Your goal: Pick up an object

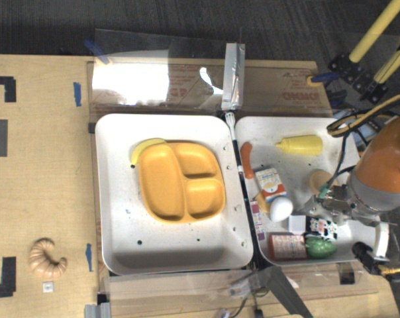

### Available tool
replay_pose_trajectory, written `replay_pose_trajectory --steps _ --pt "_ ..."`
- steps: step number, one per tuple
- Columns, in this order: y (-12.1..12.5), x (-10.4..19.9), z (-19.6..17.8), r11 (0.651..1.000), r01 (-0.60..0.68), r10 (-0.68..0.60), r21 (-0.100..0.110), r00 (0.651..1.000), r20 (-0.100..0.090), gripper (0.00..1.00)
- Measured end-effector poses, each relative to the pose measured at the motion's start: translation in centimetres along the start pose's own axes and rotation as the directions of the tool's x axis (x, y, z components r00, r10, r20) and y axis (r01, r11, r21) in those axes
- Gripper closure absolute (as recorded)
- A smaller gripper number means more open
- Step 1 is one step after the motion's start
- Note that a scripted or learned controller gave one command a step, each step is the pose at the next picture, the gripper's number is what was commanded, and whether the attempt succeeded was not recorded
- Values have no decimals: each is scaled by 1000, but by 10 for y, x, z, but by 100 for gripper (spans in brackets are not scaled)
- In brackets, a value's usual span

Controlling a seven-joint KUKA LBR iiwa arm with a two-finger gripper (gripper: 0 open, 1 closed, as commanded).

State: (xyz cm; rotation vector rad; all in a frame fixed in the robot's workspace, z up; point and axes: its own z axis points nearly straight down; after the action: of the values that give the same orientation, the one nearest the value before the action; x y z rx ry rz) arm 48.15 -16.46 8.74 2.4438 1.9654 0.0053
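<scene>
- Two white bins sit side by side on my counter (34, 197): the left bin (114, 197) and the right bin (339, 161), touching along their inner walls.
- The left bin carries an orange divided tray (180, 179) near its middle, with a yellow banana (144, 146) peeking out at the tray's far left corner.
- The arm (385, 171) comes in over the right bin's right edge; its tool (329, 211) sits low near the front right corner, and I cannot tell its state.
- The right bin's far edge has a yellow squeeze bottle (299, 144); a red sausage-like piece (246, 159) lies along the left wall.
- A small carton (269, 181) and a white egg (280, 209) lie just beside each other.
- A red can (287, 246) touches a green object (320, 247) at the front edge.
- A croissant (48, 258) rests on the counter's front left corner.
</scene>
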Motion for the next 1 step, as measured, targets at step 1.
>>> replay_pose_trajectory --steps 1 --pt "84 56 0 999 -44 44 -1 999 -1 0"
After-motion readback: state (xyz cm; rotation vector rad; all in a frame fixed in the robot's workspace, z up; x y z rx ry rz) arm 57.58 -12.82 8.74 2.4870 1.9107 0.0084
